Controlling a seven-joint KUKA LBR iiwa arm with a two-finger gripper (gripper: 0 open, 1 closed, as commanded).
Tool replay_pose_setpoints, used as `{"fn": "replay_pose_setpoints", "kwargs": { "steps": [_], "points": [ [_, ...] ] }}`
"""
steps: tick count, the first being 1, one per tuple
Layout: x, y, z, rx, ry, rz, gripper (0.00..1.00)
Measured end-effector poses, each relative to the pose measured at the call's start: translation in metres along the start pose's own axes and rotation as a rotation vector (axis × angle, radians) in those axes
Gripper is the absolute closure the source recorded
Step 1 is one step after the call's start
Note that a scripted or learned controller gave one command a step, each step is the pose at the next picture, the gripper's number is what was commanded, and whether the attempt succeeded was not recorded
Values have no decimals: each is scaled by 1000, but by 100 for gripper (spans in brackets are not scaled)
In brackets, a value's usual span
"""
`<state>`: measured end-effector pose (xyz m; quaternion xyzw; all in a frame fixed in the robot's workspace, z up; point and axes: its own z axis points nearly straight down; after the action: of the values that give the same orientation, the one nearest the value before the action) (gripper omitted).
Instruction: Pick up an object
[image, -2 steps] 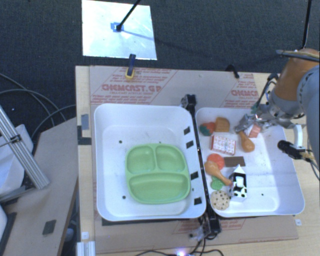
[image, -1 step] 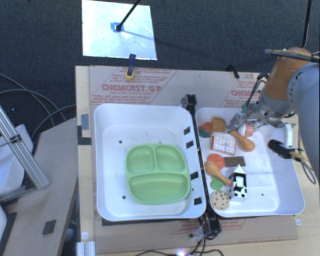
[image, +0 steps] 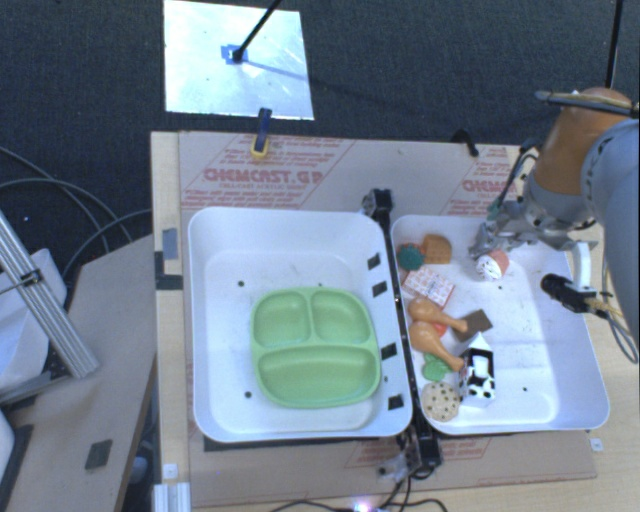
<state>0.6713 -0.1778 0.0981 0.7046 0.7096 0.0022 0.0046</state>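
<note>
Dark carpet surrounds a wooden bench (image: 300, 160) that bears two shallow white bins side by side. At the far left, a pale side table and a metal rail sit beside the bench. On the bench's far edge lies a small blue and yellow clamp (image: 261, 135).

Filling much of the left bin (image: 215, 260) is a green divided plate (image: 316, 346) with three compartments, its long axis running roughly left to right.

Along the left wall of the right bin (image: 560, 380) lies a column of toy food: a teal piece (image: 410, 257) and a brown bun (image: 436, 247) at the far end, then a pink waffle (image: 430, 286), two drumsticks (image: 436, 325) whose long axes slant toward the near right, a black and white cow-patterned carton (image: 480, 373), and a spotted cookie (image: 439, 400) nearest the camera.

Farther right, a small white and red toy (image: 490, 265) lies near the bin's far wall. The gripper (image: 497, 245) hangs just above it, seemingly touching; whether its fingers are apart or together cannot be told. The grey arm (image: 600, 170) with its orange band enters from the right.
</note>
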Motion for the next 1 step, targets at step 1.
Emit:
{"fn": "replay_pose_setpoints", "kwargs": {
  "steps": [1],
  "points": [
    [40,-6,14,8,4,0,100]
  ]
}}
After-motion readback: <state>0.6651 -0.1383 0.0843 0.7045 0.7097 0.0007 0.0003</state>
